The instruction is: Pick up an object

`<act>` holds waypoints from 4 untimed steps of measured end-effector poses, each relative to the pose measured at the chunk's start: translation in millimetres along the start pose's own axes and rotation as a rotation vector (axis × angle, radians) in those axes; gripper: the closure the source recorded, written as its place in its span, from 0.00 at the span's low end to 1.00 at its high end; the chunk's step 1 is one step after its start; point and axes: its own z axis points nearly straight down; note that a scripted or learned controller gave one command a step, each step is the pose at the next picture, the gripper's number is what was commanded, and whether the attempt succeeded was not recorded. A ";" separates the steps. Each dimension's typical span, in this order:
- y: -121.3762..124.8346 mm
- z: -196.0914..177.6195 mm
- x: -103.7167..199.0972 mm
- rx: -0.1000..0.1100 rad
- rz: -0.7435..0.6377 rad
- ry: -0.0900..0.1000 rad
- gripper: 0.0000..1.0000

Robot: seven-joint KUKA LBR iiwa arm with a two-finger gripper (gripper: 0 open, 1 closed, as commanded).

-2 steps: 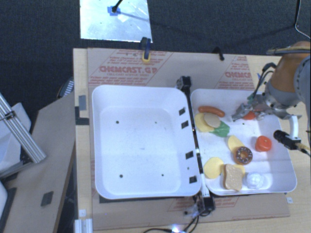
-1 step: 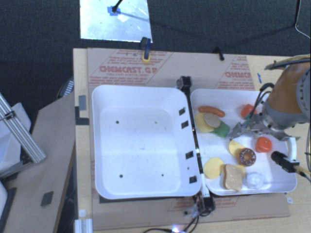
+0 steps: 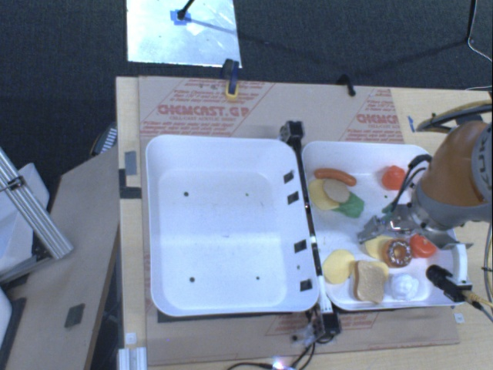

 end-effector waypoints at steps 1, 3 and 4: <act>92.6 -2.1 25.2 -0.012 -0.010 -0.002 0.00; 108.2 -4.0 50.4 -0.013 -0.006 -0.006 0.00; 60.5 -0.7 10.9 -0.001 0.003 -0.004 0.00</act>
